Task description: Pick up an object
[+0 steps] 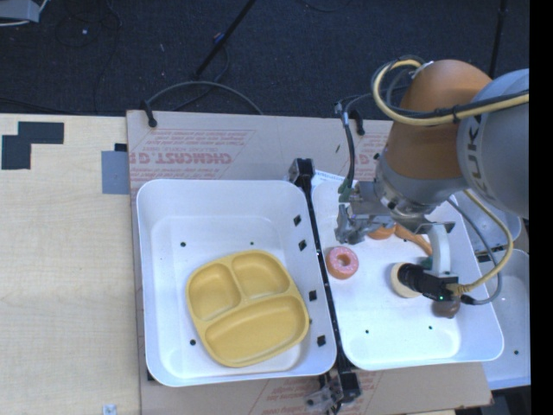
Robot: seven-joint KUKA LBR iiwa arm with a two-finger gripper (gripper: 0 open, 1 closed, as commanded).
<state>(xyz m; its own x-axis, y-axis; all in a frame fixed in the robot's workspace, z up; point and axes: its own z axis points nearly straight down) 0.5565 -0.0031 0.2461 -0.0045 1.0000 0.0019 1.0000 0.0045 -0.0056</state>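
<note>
Approach step, nothing picked yet.
We hover the gripper low in the right bin; pink donut just below it. Can't tell gripper opening; next, centre over the donut and descend.

We note two white bins: left bin, right bin. In the left one, a yellow divided tray, plain, no pattern. In the right, a pink ring with a lighter centre, and a cream disc partly behind a black part. We see the arm grey, with an orange band. Cardboard under the bins is tan with red print; the bench is pale wood with dark grey patches
</note>
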